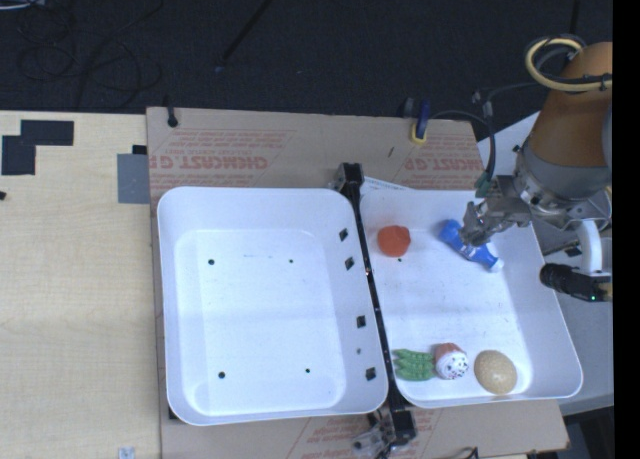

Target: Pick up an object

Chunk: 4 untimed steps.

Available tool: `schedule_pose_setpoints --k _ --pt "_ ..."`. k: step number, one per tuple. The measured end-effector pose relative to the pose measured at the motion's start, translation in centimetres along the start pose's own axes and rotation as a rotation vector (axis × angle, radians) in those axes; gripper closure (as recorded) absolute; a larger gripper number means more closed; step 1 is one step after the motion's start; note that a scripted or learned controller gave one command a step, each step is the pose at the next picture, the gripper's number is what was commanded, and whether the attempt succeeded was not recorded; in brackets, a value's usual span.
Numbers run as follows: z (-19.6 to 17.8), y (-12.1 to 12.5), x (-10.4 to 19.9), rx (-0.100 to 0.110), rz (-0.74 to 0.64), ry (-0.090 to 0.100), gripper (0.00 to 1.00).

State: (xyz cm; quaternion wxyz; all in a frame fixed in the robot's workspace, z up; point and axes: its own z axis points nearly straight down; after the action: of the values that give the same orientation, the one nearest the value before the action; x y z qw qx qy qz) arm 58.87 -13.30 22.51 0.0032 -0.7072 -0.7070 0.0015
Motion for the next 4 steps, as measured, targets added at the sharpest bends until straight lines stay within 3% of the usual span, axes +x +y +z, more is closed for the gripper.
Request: schedule_pose_setpoints --k 4 --pt "-3.7 0.0 -0.3 0.004 -0.003 0.002 1.0"
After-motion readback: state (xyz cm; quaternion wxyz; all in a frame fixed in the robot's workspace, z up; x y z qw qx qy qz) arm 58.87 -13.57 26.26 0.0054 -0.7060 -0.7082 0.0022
